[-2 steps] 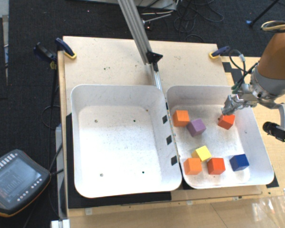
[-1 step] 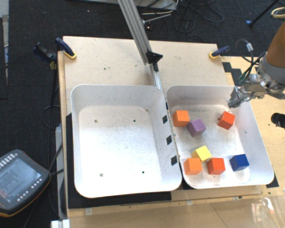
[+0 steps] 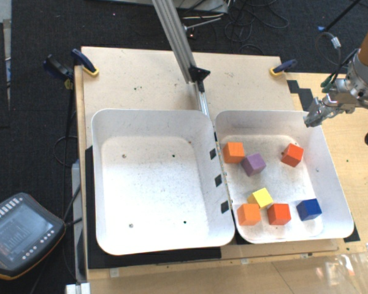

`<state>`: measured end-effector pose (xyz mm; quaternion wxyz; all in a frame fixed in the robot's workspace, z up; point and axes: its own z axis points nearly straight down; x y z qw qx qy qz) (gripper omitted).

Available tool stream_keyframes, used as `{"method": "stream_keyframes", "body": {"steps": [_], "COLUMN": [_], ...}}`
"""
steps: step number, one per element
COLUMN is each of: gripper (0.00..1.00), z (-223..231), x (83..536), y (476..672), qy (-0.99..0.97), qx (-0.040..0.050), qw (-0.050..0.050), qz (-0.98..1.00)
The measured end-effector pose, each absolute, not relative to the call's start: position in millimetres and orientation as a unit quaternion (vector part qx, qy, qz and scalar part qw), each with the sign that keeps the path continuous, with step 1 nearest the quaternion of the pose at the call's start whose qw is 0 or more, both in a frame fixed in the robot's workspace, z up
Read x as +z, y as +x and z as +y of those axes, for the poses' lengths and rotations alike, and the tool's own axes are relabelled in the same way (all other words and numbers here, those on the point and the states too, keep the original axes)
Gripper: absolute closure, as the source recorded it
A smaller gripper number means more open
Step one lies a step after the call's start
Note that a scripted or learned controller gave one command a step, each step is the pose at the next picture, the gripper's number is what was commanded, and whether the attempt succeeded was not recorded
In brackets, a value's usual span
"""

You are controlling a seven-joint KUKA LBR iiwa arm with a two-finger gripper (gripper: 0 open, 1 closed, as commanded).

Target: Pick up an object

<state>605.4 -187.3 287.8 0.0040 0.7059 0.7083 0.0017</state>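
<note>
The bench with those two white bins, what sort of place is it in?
Probably a robotics lab: a robot gripper hangs over a bin of coloured blocks, and a handheld control pad lies on the floor.

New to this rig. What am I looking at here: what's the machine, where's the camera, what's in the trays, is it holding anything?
One fixed camera looks down at a slant on a bench. The machine is a robot arm reaching in from the right; its hand hangs over the top right rim of the right bin, and nothing shows between its fingers. Whether they are open or shut cannot be told.

Two shallow white bins sit side by side. The right bin contains six small blocks: an orange one, a purple one, a red one, a yellow one, another orange, another red and a blue. That makes seven. The left bin sits beside it.
</note>
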Motion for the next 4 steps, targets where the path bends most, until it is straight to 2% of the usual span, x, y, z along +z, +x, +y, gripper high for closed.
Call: {"method": "stream_keyframes", "body": {"steps": [1, 4], "gripper": [1.0, 1.0], "z": [-125.2, 42.2], "x": [277.2, 235.1], "y": [616.0, 645.6], "qy": [0.704, 0.704], "qx": [0.0006, 0.0004], "qw": [0.0, 0.0], "qz": [0.71, 0.71]}}
